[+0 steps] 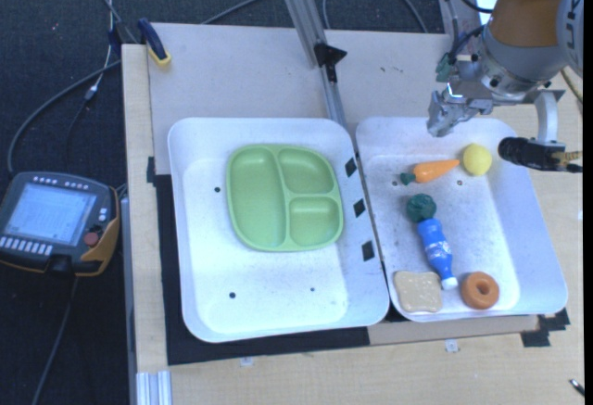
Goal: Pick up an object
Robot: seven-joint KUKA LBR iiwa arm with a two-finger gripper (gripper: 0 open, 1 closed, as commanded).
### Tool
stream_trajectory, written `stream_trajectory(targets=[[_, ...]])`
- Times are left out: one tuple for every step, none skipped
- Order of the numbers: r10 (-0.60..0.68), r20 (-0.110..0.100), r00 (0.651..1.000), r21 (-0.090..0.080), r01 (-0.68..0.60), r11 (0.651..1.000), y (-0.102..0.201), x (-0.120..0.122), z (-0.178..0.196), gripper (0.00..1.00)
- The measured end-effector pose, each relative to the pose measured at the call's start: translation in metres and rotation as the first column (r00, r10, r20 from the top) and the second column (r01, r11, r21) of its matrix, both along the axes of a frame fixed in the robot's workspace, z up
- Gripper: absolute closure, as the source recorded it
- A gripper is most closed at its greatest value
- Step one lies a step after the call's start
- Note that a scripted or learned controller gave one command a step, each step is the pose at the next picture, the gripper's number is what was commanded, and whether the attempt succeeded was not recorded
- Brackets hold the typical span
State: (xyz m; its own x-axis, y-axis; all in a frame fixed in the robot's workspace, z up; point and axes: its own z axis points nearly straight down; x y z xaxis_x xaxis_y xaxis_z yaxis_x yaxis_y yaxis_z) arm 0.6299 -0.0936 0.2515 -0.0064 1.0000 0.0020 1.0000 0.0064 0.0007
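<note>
The right bin holds an orange carrot, a yellow lemon, a dark green lump, a blue bottle, a slice of toast and a brown donut. My gripper hangs over the bin's far left corner, above and just beyond the carrot, with nothing seen between its fingers. The arm's grey wrist and orange band rise toward the upper right.
The left bin carries a green divided plate. A metal pole slants up from the gap between the bins. A teach pendant lies on the floor at left. Cables trail behind the bench.
</note>
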Motion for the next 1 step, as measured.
stream_trajectory(targets=[[-0.001,-0.003,1.0,0.0,0.001,1.0,0.0493,0.0003,-0.0136,1.0]])
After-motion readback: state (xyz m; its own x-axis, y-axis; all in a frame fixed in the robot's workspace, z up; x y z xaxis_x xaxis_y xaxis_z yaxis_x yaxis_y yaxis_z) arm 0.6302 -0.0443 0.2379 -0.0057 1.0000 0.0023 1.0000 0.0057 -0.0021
